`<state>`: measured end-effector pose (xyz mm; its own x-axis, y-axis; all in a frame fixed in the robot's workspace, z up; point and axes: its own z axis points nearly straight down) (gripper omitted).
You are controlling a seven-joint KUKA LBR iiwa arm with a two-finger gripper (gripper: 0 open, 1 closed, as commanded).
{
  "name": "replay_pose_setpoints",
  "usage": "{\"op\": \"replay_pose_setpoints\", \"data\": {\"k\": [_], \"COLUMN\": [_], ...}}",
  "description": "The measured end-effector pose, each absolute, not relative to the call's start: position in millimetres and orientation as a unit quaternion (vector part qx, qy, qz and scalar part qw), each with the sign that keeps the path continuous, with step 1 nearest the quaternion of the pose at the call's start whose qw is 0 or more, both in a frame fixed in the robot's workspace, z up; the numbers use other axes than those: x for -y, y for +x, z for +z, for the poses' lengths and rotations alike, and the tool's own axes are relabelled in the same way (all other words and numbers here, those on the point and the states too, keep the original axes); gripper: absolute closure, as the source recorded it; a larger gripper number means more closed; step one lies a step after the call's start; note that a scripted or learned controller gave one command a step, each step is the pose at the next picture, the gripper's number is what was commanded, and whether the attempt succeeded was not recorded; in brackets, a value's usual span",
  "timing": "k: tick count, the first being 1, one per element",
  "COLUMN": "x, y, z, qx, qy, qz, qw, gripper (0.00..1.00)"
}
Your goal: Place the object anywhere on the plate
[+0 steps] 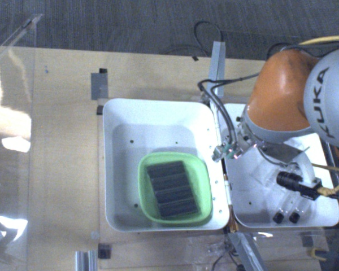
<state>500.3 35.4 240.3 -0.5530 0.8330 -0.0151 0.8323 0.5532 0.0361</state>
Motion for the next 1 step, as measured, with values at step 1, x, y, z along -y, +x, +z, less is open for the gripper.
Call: {"op": "replay_pose_setpoints", "data": {"k": [1], "x": [-35.4], "y": [502.3], "z": [251.5], "qx": [-0.882], "qy": [0.471], "qz": [0.0142], "qw": [0.018], "gripper": [1.00]}}
